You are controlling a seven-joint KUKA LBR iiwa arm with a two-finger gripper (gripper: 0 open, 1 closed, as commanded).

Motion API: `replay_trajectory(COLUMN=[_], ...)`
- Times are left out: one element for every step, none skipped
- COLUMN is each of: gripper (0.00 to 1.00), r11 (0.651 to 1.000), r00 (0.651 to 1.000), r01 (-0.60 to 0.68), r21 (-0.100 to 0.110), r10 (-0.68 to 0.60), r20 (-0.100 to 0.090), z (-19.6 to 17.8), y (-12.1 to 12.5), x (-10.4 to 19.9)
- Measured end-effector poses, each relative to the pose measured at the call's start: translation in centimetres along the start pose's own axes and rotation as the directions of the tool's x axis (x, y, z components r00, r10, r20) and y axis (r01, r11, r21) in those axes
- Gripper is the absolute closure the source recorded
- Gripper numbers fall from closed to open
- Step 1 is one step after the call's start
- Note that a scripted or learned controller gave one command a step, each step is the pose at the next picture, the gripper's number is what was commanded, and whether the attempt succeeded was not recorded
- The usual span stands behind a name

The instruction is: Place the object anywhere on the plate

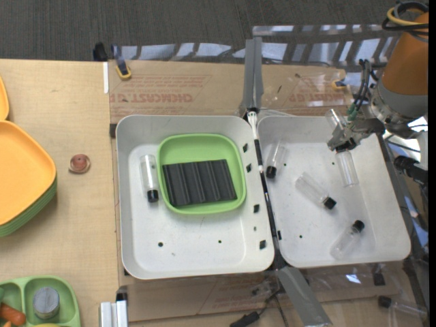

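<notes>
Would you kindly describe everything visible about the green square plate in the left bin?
The green square plate looks like matte plastic, with rounded corners and a raised rim. It lies flat in the upper middle of the left white bin. A dark grey ribbed rectangular block rests on it, covering its lower half and reaching the front rim. A clear vial with a black cap lies just beside its left edge; contact is unclear.

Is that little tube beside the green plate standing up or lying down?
Lying down: the tube lies lengthwise on the left bin's floor, black cap nearest the camera, beside the plate.
</notes>
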State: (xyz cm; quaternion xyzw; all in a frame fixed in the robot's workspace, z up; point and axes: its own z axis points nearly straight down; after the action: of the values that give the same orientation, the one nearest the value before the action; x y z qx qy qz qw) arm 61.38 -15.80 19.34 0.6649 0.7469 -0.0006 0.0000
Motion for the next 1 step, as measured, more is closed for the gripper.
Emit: replay_trajectory(gripper=[0.0], r11=[1.0], r00=[1.0], r01=[0.0], r21=[0.0], r10=[0.0], r20=[0.0], z=[-0.01], y=[0.01], x=[0.0])
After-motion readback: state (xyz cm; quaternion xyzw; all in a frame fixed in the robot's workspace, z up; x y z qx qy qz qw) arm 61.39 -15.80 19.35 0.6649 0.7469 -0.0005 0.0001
